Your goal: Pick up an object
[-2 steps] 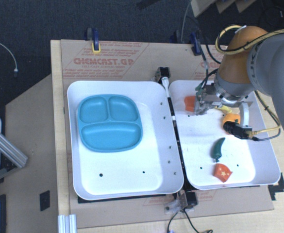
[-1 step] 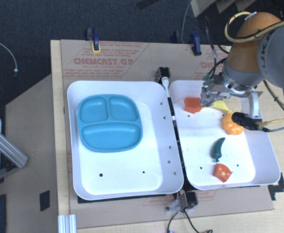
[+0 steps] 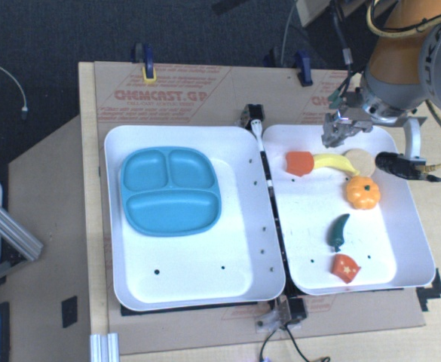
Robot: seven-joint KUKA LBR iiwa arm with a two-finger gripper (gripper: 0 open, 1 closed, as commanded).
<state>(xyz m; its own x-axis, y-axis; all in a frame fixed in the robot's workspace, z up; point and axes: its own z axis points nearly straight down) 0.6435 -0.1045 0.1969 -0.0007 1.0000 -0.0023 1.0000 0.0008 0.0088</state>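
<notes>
The arm [image 3: 412, 44] is cut off by the picture's right and top edges above the gripper [image 3: 339, 133]. The gripper itself is small and blurred, so how it stands cannot be told. Just below and right of it, a pale round thing [image 3: 362, 159] lies partly hidden behind the banana [image 3: 335, 162] and the orange pumpkin [image 3: 362, 192]; what it is cannot be told.

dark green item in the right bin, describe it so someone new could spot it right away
Start at the right white bin, the one holding the toy foods. Along its middle, below the orange pumpkin and above the red strawberry-like piece, lies a small green pepper. It is the only dark green, slim, curved item; its neighbours are orange, red or yellow.
</notes>
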